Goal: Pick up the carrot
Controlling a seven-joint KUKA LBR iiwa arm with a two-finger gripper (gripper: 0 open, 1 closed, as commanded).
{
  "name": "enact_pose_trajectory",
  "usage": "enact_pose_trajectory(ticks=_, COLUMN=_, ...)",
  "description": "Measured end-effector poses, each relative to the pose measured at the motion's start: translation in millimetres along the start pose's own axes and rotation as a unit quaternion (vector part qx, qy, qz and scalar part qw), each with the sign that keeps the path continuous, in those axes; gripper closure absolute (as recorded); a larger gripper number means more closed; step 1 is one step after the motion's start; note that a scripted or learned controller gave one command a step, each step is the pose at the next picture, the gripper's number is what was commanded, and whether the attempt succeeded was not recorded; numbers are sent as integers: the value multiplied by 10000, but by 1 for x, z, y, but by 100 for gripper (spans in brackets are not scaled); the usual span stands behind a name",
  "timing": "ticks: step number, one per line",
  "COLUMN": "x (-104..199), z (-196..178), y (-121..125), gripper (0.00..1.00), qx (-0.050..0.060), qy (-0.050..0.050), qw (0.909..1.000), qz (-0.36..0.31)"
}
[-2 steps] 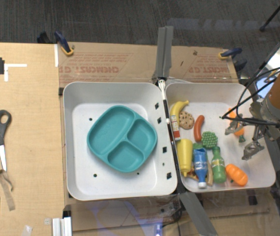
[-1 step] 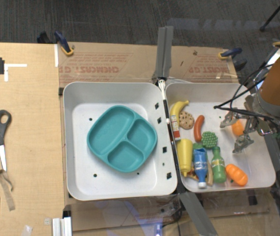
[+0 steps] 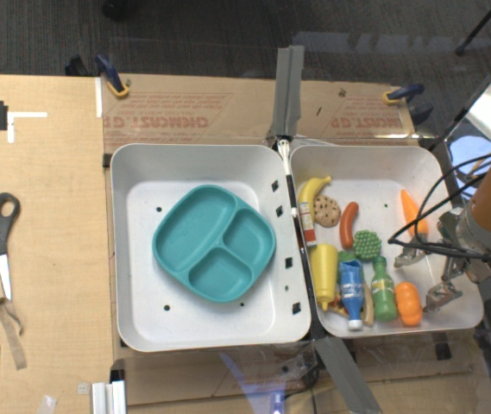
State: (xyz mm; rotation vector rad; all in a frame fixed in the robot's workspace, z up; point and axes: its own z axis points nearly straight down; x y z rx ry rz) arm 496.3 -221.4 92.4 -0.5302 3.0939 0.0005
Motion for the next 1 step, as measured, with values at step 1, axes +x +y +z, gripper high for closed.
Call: enact_pose_trajectory(ticks=1, x=-66, z=-1, y=-22, gripper=0, qx=9, qy=-21, qw=9863, qz=-1649)
